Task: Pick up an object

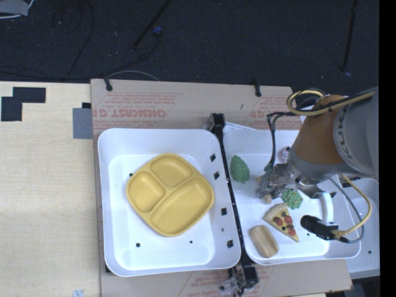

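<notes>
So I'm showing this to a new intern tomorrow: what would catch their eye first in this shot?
Probably the yellow divided plate, lying alone in the left bin. Next, the grey arm with its orange band, reaching from the right over the right bin, its end effector low among small toy foods: a green leafy piece, a pizza slice and a bread roll.

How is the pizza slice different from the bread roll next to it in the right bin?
The pizza slice is a flat triangle, yellow with red and dark toppings; the bread roll is a plain tan oval, rounded. The slice lies nearer the gripper; the roll lies nearer the bin's front rim. Both are toy foods resting in the right bin.
</notes>
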`<move>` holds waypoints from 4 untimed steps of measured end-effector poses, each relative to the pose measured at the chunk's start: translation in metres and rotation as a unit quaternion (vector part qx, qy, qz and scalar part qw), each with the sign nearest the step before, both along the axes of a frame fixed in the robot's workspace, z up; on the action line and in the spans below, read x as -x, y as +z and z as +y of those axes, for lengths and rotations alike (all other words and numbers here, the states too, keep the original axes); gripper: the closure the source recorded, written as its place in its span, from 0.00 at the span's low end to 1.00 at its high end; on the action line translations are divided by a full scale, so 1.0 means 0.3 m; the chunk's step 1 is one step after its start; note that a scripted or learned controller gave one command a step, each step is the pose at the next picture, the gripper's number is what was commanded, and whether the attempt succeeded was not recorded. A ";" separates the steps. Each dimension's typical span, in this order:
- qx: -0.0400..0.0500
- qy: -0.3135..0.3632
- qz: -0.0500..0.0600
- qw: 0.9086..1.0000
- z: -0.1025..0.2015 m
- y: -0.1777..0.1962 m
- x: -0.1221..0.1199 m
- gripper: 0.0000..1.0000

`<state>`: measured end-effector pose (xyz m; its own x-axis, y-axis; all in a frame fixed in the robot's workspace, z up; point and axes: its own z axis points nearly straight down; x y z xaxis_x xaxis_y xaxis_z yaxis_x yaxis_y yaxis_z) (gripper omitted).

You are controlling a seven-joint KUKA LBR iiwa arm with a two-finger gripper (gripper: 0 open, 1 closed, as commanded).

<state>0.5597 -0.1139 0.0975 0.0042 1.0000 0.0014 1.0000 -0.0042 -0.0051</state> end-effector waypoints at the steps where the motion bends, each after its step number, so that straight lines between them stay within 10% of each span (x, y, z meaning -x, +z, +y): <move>1: 0.001 0.003 -0.003 1.000 -0.010 0.158 -0.030 1.00; 2: 0.001 0.002 -0.003 1.000 -0.013 0.333 -0.031 1.00; 4: -0.001 0.004 0.000 1.000 0.288 0.364 0.033 1.00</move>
